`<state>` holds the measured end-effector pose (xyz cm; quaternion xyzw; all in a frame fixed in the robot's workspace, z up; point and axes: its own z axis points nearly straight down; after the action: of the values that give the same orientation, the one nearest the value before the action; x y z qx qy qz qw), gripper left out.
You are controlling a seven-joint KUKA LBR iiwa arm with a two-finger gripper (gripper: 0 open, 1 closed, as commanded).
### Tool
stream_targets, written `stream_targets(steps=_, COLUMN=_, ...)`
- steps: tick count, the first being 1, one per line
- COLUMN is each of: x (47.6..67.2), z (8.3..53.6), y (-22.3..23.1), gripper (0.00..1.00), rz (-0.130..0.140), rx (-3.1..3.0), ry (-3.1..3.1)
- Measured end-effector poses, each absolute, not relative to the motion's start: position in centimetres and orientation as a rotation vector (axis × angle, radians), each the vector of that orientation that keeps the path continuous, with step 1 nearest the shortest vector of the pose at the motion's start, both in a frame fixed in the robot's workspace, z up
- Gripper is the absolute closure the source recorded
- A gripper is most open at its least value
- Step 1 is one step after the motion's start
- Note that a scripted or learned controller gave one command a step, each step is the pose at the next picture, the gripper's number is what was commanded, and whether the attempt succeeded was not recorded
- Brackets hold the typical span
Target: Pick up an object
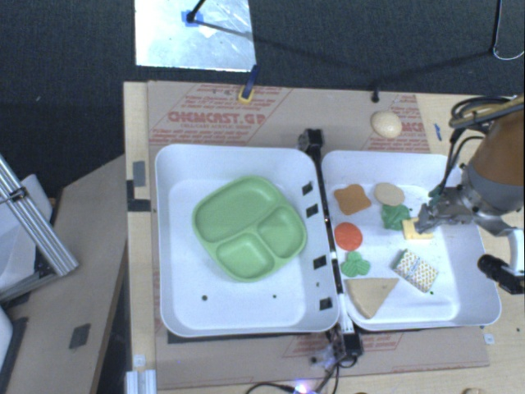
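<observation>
The right bin point(472, 302) holds several toy foods: a brown toast piece point(352, 198), a tan oval point(389, 194), a green leafy piece point(394, 216), a red round piece point(349, 236), a small green piece point(355, 263), a tan wedge point(371, 294), a patterned block point(416, 271) and a yellow block point(416, 231). My gripper point(429, 220) is low in this bin, right over the yellow block, beside the green leafy piece. The yellow block is partly hidden by the gripper.
The left bin point(176, 294) carries a green divided plate point(248, 228). A beige egg-shaped object point(386, 123) lies on the cardboard behind the right bin. A yellow clip point(246, 95) sits at the back. The arm point(496, 171) covers the right bin's right side.
</observation>
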<state>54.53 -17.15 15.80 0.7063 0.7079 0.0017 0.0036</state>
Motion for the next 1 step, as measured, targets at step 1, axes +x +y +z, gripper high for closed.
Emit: stream_targets(steps=1, x=55.55, z=21.78, y=-17.56, gripper=1.0, rz=0.006, rx=2.211, ry=2.22)
